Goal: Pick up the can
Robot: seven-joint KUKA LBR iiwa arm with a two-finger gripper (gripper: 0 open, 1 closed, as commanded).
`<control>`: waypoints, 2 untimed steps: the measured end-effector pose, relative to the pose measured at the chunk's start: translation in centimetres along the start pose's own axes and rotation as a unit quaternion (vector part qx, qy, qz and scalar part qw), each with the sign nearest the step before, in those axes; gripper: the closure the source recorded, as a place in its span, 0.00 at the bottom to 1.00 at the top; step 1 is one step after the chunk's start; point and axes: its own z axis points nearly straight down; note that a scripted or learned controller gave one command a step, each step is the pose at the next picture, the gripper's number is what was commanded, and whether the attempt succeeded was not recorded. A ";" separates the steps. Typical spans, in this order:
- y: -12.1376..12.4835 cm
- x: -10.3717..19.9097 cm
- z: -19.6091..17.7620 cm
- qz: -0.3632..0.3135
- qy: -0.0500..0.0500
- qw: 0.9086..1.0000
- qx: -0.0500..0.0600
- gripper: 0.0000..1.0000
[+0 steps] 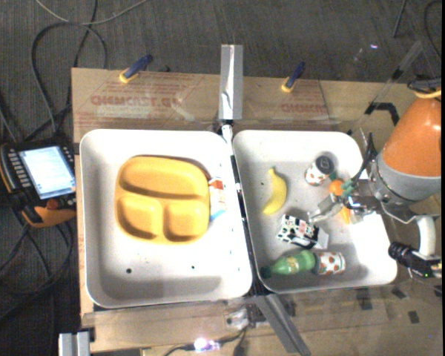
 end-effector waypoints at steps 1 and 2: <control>7.0 0.1 -6.5 -0.023 -0.001 1.000 -0.002 0.00; 11.5 -2.7 -0.9 -0.030 -0.002 1.000 -0.001 0.00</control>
